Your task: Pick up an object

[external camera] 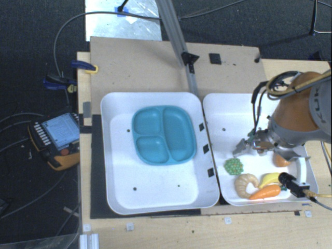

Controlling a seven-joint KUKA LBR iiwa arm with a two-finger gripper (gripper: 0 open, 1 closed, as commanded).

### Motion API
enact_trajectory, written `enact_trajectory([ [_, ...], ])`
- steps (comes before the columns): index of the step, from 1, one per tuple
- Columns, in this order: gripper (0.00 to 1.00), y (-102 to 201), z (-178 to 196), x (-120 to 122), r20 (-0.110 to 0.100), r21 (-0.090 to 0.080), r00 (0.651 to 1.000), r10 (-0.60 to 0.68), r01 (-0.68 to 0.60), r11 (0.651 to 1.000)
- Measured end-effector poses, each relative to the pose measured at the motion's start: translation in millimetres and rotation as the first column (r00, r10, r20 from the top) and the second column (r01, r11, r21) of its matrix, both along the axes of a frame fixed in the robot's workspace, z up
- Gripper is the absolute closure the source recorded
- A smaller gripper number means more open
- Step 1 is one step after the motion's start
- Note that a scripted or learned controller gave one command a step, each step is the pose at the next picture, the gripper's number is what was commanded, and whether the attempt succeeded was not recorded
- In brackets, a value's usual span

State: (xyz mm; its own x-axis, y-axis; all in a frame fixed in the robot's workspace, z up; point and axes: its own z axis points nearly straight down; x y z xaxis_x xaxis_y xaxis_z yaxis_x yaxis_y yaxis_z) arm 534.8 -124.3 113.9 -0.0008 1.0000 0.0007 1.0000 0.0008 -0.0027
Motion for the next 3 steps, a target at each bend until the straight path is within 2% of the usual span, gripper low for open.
enact_trajectory([
  [1,0.0,0,-28,2,0.007,-0.001,1.0,0.0,0.0,1.0],
  [2,1.0,-1,-14,5,0.015,-0.003,1.0,0.0,0.0,1.0],
  [3,1.0,-6,32,11,0.007,-0.002,1.0,0.003,-0.003,1.0],
])
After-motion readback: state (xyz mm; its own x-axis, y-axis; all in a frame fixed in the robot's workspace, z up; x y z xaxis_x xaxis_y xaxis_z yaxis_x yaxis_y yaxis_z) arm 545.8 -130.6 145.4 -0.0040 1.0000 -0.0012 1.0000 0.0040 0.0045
